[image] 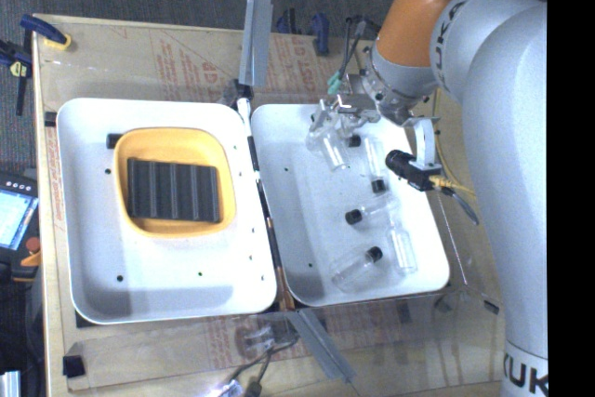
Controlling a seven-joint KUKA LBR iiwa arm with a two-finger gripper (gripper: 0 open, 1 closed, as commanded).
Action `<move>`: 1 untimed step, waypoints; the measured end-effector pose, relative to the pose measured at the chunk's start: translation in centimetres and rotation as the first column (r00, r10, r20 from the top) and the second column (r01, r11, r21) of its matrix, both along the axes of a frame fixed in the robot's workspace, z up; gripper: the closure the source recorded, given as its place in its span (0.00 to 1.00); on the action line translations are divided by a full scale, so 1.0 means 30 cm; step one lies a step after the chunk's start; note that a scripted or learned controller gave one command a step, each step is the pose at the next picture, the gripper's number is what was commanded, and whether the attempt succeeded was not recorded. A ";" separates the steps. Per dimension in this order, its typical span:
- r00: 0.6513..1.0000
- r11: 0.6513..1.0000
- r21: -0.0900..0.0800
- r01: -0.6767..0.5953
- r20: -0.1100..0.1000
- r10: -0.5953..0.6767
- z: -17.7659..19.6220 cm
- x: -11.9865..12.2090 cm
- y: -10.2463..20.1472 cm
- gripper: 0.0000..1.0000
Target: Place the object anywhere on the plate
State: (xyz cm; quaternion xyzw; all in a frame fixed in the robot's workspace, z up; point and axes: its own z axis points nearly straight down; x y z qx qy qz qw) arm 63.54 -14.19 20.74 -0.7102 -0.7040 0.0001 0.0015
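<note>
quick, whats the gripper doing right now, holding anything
gripper: low over the right bin, by a clear vial; cannot be told whether it is open, closed, or holding anything.

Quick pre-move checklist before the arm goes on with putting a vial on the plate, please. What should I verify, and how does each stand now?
1. Plate sits in the left bin: ok.
2. Plate is free to receive: not ok, a dark ribbed block covers its middle.
3. Vials lie loose in the right bin: ok.
4. Gripper is over the right bin's far end, by a vial: ok.
5. Vial held between the fingers: cannot tell.
6. Path to the plate across the bin edges: cannot tell.
</note>
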 end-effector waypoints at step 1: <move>0.966 0.966 0.000 -0.257 -0.004 0.257 -0.057 -0.074 0.192 1.00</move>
